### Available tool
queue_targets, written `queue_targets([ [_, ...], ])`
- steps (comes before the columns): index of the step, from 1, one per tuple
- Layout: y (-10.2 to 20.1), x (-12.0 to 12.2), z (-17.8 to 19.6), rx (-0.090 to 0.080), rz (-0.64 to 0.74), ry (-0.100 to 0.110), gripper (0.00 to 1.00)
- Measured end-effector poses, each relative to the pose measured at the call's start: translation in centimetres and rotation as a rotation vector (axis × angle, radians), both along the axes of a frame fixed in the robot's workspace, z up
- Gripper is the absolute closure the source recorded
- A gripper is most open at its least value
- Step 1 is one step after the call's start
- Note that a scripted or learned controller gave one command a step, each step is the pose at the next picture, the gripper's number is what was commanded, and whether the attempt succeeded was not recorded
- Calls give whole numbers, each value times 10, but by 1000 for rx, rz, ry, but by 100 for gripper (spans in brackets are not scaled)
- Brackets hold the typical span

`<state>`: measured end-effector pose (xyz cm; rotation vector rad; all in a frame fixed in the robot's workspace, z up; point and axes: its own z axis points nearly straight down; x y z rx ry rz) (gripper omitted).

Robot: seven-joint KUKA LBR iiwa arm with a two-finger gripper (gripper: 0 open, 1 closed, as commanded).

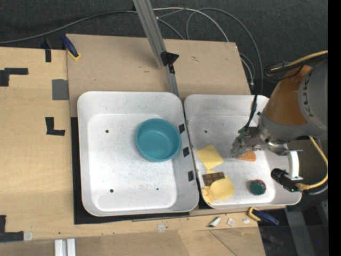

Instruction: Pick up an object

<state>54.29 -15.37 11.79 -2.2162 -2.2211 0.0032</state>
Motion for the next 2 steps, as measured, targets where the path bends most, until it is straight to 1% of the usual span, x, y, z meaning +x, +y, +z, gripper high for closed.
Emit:
queue_targets([
  [1, 9, -2, 57, -2, 0, -8, 100],
  [2, 4, 5, 103, -2, -1, -3, 100],
])
